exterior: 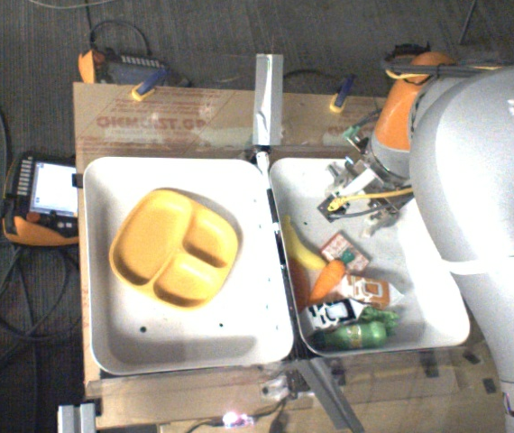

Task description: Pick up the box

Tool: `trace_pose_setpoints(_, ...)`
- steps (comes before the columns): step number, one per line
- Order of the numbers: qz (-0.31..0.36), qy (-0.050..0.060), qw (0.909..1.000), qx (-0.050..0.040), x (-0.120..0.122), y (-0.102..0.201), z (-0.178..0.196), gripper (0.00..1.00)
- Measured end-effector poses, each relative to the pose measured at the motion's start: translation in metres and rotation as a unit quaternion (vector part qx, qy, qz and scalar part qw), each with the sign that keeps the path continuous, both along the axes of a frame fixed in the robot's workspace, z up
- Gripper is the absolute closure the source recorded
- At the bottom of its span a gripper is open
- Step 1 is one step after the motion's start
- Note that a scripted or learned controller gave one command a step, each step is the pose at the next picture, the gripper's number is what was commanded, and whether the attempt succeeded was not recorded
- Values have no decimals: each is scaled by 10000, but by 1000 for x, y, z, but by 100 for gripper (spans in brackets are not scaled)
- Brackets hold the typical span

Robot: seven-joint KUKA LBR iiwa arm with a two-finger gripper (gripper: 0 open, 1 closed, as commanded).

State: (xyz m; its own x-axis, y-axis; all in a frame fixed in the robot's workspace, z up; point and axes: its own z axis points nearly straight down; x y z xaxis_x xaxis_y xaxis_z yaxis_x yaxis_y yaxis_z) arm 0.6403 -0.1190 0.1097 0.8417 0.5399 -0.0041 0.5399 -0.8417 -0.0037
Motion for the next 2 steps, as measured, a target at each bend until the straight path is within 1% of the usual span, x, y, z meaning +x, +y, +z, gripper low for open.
trace_pose_setpoints(1,-858,115,9962,1,14,-38,-17,0)
trace_pose_setpoints(2,-1522,4,9883,-14,17,-49,4,0)
